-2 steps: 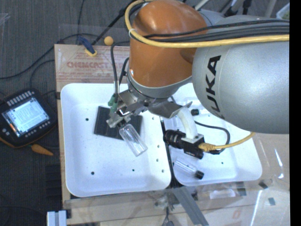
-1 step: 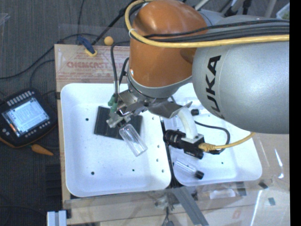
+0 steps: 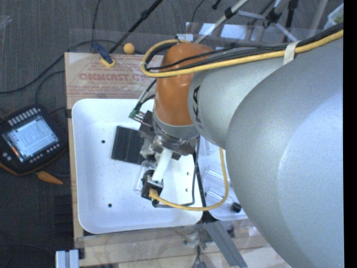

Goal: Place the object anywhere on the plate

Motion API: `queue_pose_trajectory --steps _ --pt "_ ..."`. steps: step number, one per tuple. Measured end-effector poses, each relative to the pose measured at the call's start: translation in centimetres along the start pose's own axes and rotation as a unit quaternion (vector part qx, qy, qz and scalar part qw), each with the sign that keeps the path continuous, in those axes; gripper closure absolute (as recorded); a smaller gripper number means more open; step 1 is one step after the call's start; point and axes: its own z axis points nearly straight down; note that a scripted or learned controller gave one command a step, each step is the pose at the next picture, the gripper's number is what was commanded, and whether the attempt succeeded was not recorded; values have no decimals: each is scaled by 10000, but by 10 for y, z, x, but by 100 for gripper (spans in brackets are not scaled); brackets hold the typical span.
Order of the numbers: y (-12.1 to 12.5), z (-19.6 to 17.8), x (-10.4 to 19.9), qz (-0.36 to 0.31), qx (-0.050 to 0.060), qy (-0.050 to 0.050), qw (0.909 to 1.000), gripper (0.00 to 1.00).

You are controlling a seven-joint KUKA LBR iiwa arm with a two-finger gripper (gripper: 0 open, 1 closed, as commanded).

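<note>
A flat black rectangular plate [image 3: 126, 144] lies in the left white bin [image 3: 95, 172], a little left of the bin's middle. My gripper [image 3: 149, 145] hangs low over the bin right at the plate's right edge, under the orange band of the wrist. The wrist and arm cover the gripper's tips and whatever lies beneath them. I make out no separate object on the bare part of the plate.
The grey arm covers most of the right bin [image 3: 216, 178]. A wooden board [image 3: 106, 80] runs behind the left bin, with a small yellow ball [image 3: 129, 48] past it. A hand-held control pendant [image 3: 30, 137] lies left of the bench.
</note>
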Motion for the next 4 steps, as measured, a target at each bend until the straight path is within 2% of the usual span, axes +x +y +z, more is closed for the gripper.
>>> queue_pose_trajectory --steps 1,2,3,4 --pt "-33 120 46 1033 2 -1 9946 0" --pt "22 32 -14 794 -19 0 9968 0" --pt "144 96 40 2407 -20 2 9706 0" --pt "67 123 76 2744 -15 63 9616 0"
